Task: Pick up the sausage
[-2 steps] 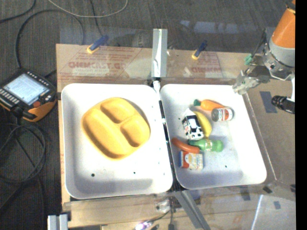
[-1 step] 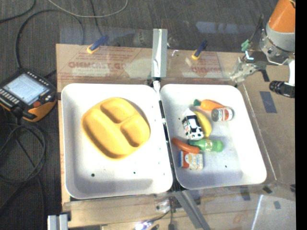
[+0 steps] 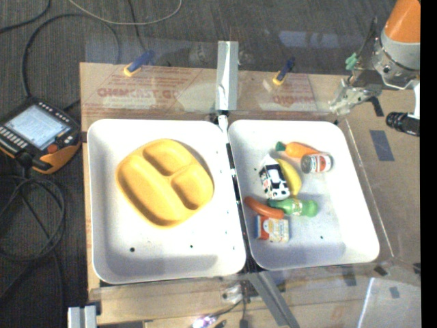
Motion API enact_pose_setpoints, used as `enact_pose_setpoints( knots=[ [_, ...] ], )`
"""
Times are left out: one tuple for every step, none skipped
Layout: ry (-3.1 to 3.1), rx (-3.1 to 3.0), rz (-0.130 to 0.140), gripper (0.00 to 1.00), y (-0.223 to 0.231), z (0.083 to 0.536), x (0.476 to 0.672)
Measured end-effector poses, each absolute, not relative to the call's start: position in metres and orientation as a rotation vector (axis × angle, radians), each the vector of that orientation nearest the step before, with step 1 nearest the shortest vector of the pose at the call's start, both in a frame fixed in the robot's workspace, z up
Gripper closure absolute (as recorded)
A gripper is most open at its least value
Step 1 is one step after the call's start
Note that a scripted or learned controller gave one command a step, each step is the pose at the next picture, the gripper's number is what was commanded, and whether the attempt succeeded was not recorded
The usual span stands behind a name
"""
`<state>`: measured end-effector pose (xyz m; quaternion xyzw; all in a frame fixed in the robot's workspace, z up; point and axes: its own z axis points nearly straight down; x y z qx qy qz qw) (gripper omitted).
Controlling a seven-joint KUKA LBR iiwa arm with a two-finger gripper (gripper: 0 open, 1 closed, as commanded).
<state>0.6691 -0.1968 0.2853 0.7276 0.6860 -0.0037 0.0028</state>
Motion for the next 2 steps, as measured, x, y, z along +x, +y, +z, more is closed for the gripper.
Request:
enact_pose_setpoints(
  knots=[
    [2.15,2.279,-0.018,1.0,-0.1965,0.2946,0.6695],
    [2.149,2.276,-0.024,1.0,-0.1962,0.3037,0.6699]
  ],
)
